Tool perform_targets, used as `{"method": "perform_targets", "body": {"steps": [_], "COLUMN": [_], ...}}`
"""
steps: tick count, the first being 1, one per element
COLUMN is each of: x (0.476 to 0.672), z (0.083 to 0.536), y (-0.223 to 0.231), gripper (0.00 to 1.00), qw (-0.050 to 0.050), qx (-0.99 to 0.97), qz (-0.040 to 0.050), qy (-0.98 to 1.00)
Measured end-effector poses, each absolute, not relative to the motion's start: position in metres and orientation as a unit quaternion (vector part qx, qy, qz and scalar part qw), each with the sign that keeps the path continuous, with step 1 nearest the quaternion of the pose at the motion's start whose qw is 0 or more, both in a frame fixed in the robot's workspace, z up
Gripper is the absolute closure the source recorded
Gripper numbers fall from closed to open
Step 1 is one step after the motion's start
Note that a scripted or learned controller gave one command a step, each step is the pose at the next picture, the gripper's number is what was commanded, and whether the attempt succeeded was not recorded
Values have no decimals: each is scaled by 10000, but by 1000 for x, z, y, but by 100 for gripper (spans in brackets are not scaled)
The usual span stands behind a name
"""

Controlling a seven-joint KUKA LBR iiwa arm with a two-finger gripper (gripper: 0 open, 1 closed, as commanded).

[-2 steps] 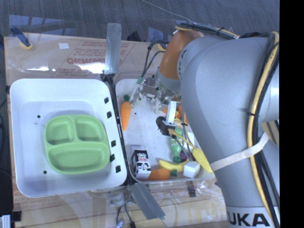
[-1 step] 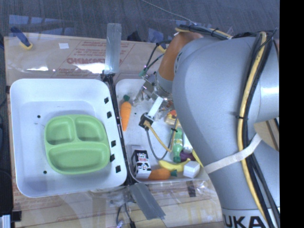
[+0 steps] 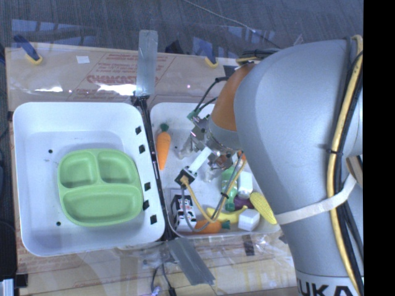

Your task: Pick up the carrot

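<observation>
Left bin (image 3: 24, 165): your green tray (image 3: 99, 187) only | right bin (image 3: 176, 111): carrot (image 3: 163, 150) at its left wall | gripper (image 3: 200, 156) just beside the carrot, grip state hidden | risk: the wall may block a finger, nudging your carrot away.

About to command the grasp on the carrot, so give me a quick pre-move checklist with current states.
1. Carrot in view, unobstructed: ok; it lies by the right bin's left wall.
2. Gripper over the carrot: not ok; it sits to the carrot's right.
3. Carrot between the fingers: not ok.
4. Finger opening: cannot tell.
5. Space around the carrot: ok; the corn and the other toys are piled at the bin's lower right.
</observation>
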State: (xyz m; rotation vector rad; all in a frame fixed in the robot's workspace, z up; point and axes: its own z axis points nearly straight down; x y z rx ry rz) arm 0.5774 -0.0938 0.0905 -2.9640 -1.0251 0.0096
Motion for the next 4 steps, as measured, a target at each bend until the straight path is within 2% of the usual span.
{"method": "perform_targets", "body": {"steps": [1,2,3,4], "x": [577,529,487,513], "z": [100,192,237,189], "y": [-93,-18,54,14], "gripper": [100,100,100,100], "qw": [52,19,27,16], "qx": [-9438,-9766,-9697,-9844], "qz": [43,4,-9,50], "qy": [-3304,-2152,-2442,-1757]}}
